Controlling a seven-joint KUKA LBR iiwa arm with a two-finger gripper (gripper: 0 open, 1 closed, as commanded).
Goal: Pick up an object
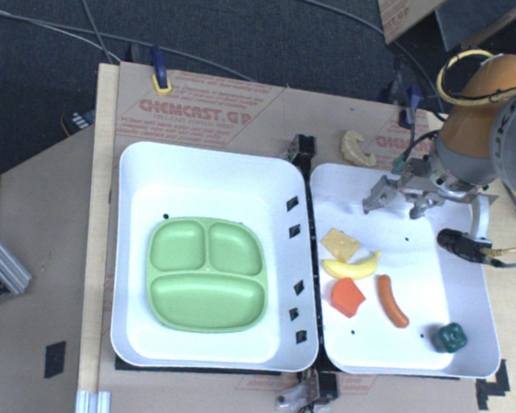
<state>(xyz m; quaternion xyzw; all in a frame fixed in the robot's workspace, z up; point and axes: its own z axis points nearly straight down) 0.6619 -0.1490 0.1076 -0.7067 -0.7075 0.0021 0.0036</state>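
Note:
My gripper (395, 202) hangs over the far part of the right bin (473, 272), its two fingers spread apart and nothing between them. Nearer in that bin lie a pale yellow wedge (340, 245), a yellow banana (350, 267), a red-orange block (348, 297), an orange sausage (393, 301) and a dark green lump (450, 337). All of them lie well in front of the gripper, untouched.
The left bin (139, 197) holds a green divided plate (207, 273). A beige scrap (358, 148) lies on the cardboard behind the right bin. A black cable piece (465, 243) hangs by the arm over the bin's right side.

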